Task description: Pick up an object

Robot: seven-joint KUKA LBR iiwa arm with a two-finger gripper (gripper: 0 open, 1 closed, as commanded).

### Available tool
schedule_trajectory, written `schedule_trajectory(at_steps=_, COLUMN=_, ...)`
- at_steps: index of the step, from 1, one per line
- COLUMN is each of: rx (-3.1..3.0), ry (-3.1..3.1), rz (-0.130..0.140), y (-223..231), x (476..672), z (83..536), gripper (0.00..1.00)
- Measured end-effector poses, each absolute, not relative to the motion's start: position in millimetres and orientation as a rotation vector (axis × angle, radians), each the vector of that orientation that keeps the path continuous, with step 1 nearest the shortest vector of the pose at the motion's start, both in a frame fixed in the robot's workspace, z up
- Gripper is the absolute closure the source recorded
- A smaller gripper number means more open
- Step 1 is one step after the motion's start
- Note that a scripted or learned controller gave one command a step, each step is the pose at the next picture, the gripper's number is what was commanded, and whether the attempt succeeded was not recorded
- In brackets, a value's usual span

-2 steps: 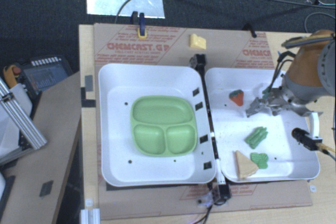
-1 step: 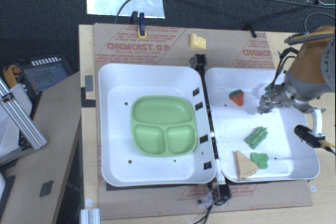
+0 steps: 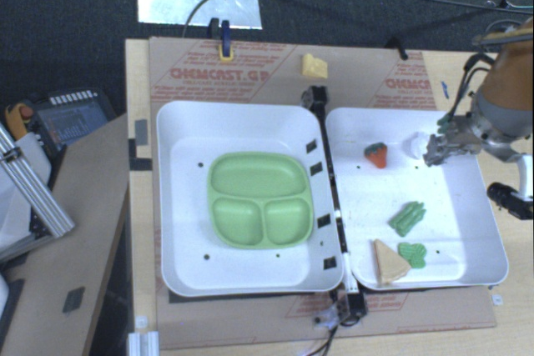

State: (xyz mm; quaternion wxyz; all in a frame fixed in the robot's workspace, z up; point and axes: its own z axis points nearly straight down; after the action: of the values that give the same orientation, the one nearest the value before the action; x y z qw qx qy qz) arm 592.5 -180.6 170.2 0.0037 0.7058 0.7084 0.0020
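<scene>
In the right bin lie a small red strawberry-like piece, a green pod-like piece, a green leafy piece and a tan wedge. A whitish small object rests near the bin's far side. My gripper hangs over the far right part of this bin, just right of the whitish object and well right of the red piece. Its tips look dark and blurred.
The left bin holds a green divided plate. A yellow block lies on the cardboard behind the bins. A blue-yellow clamp sits at the back edge. Cables run over the dark floor behind.
</scene>
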Motion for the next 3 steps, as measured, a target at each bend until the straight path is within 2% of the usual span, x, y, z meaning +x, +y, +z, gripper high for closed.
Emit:
schedule_trajectory(at_steps=1, rx=2.211, ry=2.221, rz=0.006, y=-182, x=589.6, z=234, gripper=1.0)
schedule_trajectory(at_steps=2, rx=2.212, ry=2.224, rz=0.004, y=-182, x=590.7, z=264, gripper=1.0)
schedule_trajectory(at_steps=3, rx=2.211, ry=2.232, rz=0.003, y=-124, x=593.9, z=251, gripper=1.0)
